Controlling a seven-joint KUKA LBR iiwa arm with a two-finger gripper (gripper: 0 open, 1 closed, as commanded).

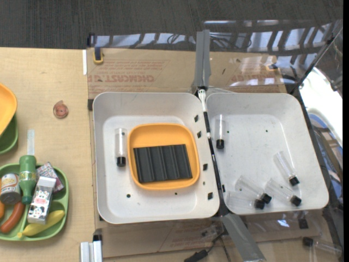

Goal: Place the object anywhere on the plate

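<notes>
Looking down at a slant from the near edge of the bench, we first meet a green sectioned tray (59, 214) on the wooden tabletop (49, 70) at the far left. It holds toy food: a green bottle (26, 178), a small can (8, 184), a sausage (12, 218), a banana (44, 222) and little cartons (40, 201).

In the near corner of the right bin (256, 108) lies a loose cluster of clear tubes with black caps (283, 192), at least three, lying flat at different angles.

Further back, the left bin (103, 201) holds an orange plate (162, 132) at its centre. A black ribbed block (163, 164) lies flat on the plate and covers most of it. Just beside the plate's left edge, on the bin floor and not touching the plate, lies one capped tube (120, 146), cap toward us. Another capped tube (218, 131) lies along the right bin's left wall.

Beyond the tray, a small pink disc (61, 109) sits on the tabletop, with a yellow bowl (5, 111) at the left edge. Flat cardboard (142, 75) lies behind the bins.
</notes>
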